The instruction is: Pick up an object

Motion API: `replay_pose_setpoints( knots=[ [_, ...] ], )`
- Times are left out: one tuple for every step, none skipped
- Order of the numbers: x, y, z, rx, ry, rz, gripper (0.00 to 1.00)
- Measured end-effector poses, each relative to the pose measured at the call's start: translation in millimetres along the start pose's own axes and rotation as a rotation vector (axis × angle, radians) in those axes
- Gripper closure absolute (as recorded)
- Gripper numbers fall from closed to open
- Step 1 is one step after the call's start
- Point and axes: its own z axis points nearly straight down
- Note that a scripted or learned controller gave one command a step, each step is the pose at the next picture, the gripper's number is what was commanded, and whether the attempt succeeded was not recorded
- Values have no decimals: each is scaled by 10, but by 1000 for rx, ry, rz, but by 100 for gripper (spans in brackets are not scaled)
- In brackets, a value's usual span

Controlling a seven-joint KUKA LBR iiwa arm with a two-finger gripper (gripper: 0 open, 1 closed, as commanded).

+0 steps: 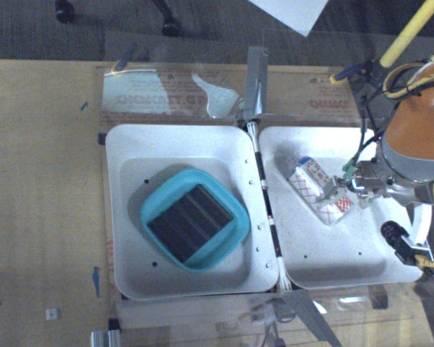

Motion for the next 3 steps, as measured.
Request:
replay_pose_setpoints(
  knots=[
    [-84,703,617,-5,-2,-127,0],
    [-108,1260,1233,-18,-5,-315,0],
    [-125,1281,1093,-26,-7,-313,100]
  ],
)
